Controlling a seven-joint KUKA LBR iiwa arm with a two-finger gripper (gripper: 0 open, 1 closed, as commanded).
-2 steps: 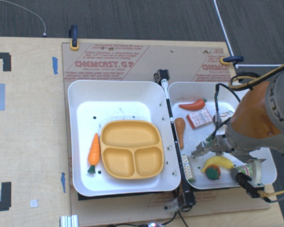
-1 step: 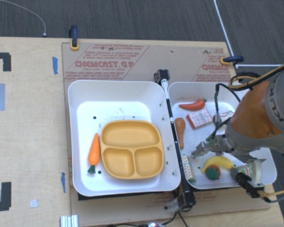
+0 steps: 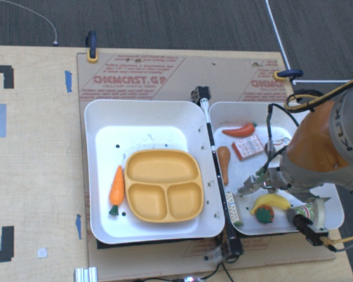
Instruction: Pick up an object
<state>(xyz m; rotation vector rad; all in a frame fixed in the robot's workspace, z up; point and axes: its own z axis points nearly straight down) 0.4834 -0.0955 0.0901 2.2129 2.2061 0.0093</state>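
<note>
The metal two-finger claw (image 3: 251, 186) was seen low in the shallow white right bin (image 3: 335, 216), its fingers spread and nothing held. The yellow plastic banana (image 3: 272, 201) lay just beside it, so the approach was judged under way. A short shift over the banana and a closing were called for next.

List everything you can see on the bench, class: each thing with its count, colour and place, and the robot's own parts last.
bins: 2, white, side by side on the bench
tray: 1, yellow, three compartments, in the left bin
carrot: 1, orange, left bin, beside the tray's left edge
chilli: 1, red, right bin, top
packet: 1, red and white, right bin, below the chilli
squash: 1, tan, right bin, left side
banana: 1, yellow, right bin, bottom
ball: 1, red and green, just below the banana
clamps: 2, blue, board's top corners
arm: 1, grey and orange, over the right bin
end effector: 1, metal, above the banana
</note>
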